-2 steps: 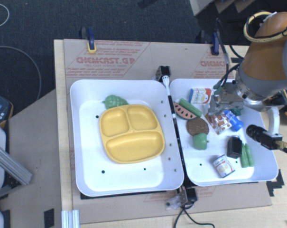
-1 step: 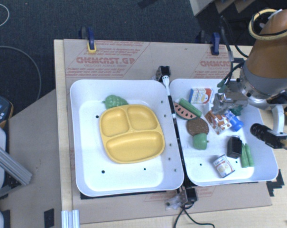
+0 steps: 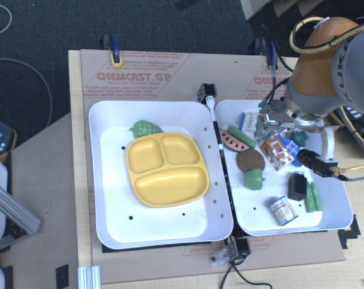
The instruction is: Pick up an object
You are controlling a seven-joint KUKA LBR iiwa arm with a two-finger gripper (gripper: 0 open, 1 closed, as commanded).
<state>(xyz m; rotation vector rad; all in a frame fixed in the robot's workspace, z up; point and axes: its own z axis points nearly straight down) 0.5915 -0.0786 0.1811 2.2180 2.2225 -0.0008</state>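
My gripper (image 3: 269, 127) hangs below the orange-banded wrist over the back of the right bin (image 3: 335, 218). It sits just above a red and white snack packet (image 3: 278, 153) and beside a blue and white box (image 3: 249, 122). A watermelon slice (image 3: 237, 139) lies to its left. A brown round cookie (image 3: 250, 159) and a green lump (image 3: 253, 179) lie in front of it. Nearer the front are a black block (image 3: 297, 186), a green pickle (image 3: 313, 198) and a small can (image 3: 283, 210). A teal piece (image 3: 299, 138) shows partly under the wrist.
The left bin (image 3: 106, 209) holds a yellow divided plate (image 3: 167, 168) with a green leafy toy (image 3: 145, 128) behind it. A black divider (image 3: 221, 161) runs between the bins. Cables (image 3: 344, 172) trail off the arm at the right.
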